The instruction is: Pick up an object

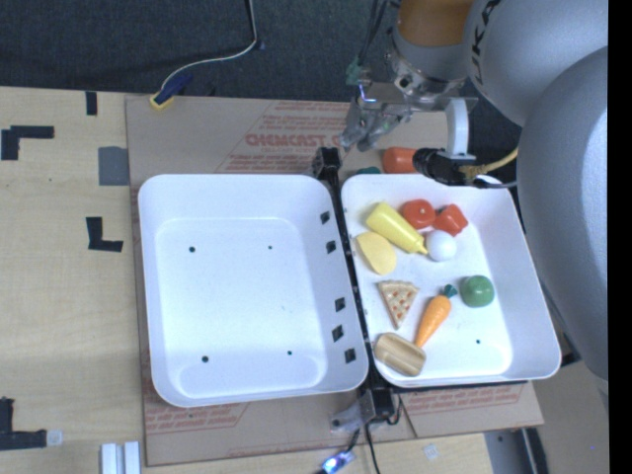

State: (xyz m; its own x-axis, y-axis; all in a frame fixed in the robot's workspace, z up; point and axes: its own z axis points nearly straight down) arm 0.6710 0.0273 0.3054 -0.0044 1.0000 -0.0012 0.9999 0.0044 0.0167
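Plastic toy food in the right bin (513,255) looks light, stiff, slick; the carrot (434,319), below the egg (441,246), suits a mid-body pinch. Gripper (367,126) jaws: cannot tell.

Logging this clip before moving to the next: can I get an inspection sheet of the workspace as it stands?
Surface: tan bench with a cardboard sheet under two shallow white bins.
Job's things: right bin holds a yellow corn cob, red tomato, white egg, orange carrot, green round vegetable, tan cracker wedge, brown bread piece.
Clutter: orange item behind the right bin.
Claw: claw above the bins' far edge, nothing visibly held.
Cables: white cable on the dark backdrop.
Surroundings: black tape marks.
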